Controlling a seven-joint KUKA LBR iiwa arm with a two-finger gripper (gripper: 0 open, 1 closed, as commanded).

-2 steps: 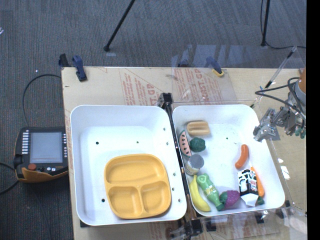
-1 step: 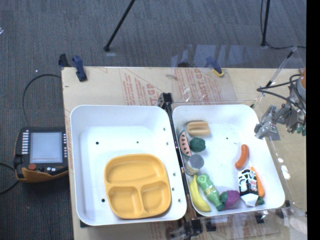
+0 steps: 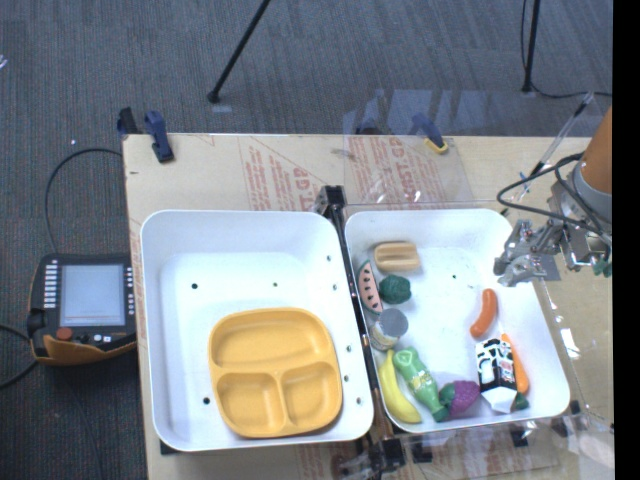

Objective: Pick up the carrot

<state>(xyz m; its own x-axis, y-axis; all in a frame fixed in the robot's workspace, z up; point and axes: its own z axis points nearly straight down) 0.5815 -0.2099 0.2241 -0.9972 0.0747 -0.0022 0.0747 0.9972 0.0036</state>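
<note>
Carrot (image 3: 516, 364) lies apparently touching carton (image 3: 492, 374), near pincer (image 3: 522, 255).

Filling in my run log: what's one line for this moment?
claw: above right bin's right rim, holding nothing | carrot: in right bin, beside milk carton, untouched | pick: not begun

Yellow divided plate (image 3: 277, 371) in left bin (image 3: 170, 258), toward near edge; right bin (image 3: 470, 223) holds bun (image 3: 397, 257) near far edge, watermelon slice (image 3: 369, 286), banana (image 3: 397, 391), green bottle (image 3: 419, 380), sausage (image 3: 484, 312), milk carton (image 3: 493, 374); teach pendant (image 3: 84, 306) on floor beside bench.
</note>
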